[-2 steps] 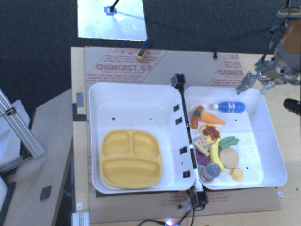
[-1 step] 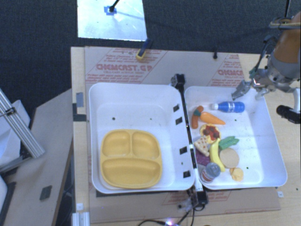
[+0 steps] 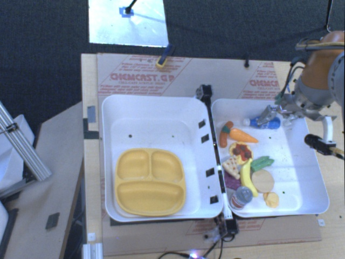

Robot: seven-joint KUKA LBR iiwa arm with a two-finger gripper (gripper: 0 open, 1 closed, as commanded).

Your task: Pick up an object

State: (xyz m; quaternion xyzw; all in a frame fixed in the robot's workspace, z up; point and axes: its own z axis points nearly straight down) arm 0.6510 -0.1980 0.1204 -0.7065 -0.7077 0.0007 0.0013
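- Gripper (image 3: 268, 116) hangs low over the far part of the right bin (image 3: 315, 190), just at a blue object (image 3: 271, 124); whether its fingers are spread or closed, I cannot tell from this slanted view.
- Left bin (image 3: 161, 109) carries a yellow divided plate (image 3: 151, 181) on its near side, well apart from the work.
- Toy food lies heaped along the right bin's left wall: an orange carrot (image 3: 243, 136), a yellow banana (image 3: 247, 177), a green piece (image 3: 262, 162), a round tan slice (image 3: 263, 181).
- Best target, in my judgement, is the blue object, since it lies apart from the heap.
- Good practice: centre over it, descend straight, close firmly, then lift slowly so it cannot slip sideways.
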